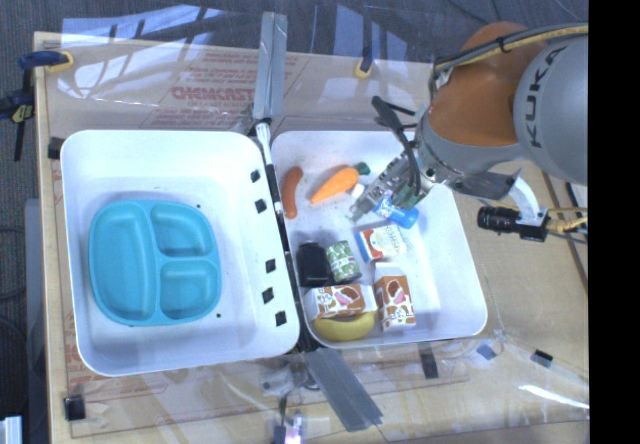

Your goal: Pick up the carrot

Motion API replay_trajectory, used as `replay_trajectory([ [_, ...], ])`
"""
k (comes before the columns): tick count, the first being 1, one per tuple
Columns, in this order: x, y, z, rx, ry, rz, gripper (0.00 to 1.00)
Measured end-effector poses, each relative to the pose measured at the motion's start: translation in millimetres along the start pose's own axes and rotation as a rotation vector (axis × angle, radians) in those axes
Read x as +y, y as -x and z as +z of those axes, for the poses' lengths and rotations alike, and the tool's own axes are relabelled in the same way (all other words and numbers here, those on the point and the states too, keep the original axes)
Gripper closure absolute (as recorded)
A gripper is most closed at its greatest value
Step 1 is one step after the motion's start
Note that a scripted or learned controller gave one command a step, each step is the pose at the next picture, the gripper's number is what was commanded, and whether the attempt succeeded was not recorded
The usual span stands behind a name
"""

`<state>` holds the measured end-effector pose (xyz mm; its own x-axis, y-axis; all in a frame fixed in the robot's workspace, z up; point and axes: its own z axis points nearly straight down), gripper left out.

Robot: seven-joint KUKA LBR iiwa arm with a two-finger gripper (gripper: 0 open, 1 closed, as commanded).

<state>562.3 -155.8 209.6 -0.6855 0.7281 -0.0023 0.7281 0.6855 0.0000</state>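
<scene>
Gripper (pixel 372 200): hangs just right of the carrot (pixel 334 184), grip state impossible to tell | Carrot: lies bare in the right bin (pixel 468 277), near its far wall | Sausage (pixel 291 191): just left of carrot | Banana (pixel 342 329): well below carrot

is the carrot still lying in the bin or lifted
Lying in the right bin: the carrot rests on its floor, just left of the gripper.
</scene>
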Motion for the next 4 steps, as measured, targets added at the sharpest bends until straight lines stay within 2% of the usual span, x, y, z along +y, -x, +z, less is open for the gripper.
replay_trajectory([
  [1,27,-11,114,0.004,-0.001,-0.186,1.00],
  [2,26,-11,114,0.003,-0.001,-0.185,0.00],
  [3,41,34,117,0.001,0.001,-0.198,0.00],
  [4,51,64,117,0.018,-0.006,-0.231,0.00],
])
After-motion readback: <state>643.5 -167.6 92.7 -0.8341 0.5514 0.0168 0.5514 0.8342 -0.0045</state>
